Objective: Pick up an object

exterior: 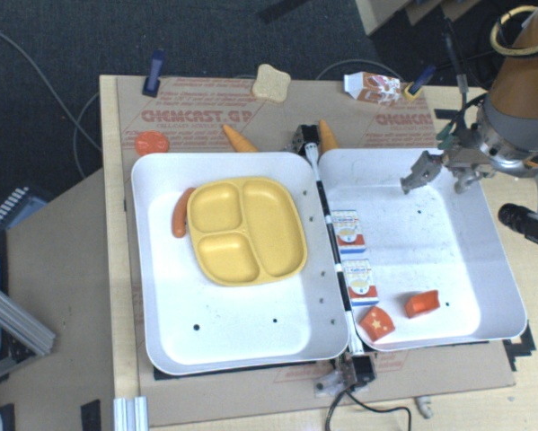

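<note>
pincer open over right bin, nothing held

the arm (517,97) enters from the right edge of the camera view. its pincer (441,173) sits over the upper part of the right bin (484,241), fingers spread apart, with bare white bin floor showing between them. one finger (419,171) points toward the bin's middle, the other lies nearer the wrist.

right bin contents: two small milk cartons (347,228) and (359,279) lie end to end along the left wall. a red block with a star mark (376,323) rests in the lower left corner. a red-orange piece (422,303) lies just beside it to the right. all four are well apart from the pincer.

left bin (242,330) contents: a yellow divided plate (247,230), three compartments, sits in the upper middle. a red sausage (180,215) lies along the plate's left rim, touching or nearly so; cannot tell which.

on the surface (197,115) above the bins: a blue clip (152,72), a bread slice (270,83), a red disc (152,142), an orange carrot (239,139), a small printed carton (373,86).
</note>
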Available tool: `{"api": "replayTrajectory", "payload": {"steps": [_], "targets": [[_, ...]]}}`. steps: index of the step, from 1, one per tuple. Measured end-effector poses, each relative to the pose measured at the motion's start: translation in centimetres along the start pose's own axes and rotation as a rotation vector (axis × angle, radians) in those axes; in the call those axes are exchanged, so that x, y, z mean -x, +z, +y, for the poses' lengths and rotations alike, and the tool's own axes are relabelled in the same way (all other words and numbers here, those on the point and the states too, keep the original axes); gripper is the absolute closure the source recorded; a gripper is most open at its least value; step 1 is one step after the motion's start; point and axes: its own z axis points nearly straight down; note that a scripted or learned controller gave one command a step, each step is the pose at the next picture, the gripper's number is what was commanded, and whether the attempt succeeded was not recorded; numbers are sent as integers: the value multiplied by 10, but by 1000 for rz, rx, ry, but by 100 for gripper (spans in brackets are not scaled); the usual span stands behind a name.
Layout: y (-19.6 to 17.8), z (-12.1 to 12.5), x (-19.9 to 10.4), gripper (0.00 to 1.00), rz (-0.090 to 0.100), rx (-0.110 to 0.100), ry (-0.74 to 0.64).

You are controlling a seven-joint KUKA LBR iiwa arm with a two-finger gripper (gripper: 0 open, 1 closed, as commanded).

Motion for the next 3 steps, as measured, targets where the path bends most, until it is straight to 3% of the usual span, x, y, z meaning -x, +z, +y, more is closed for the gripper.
{"api": "replayTrajectory", "payload": {"steps": [1, 2, 3], "targets": [[88, -61, 16, 0, 0, -4, 2], [141, -117, 12, 0, 1, -2, 1], [121, -116, 52, 0, -2, 2, 2]]}}
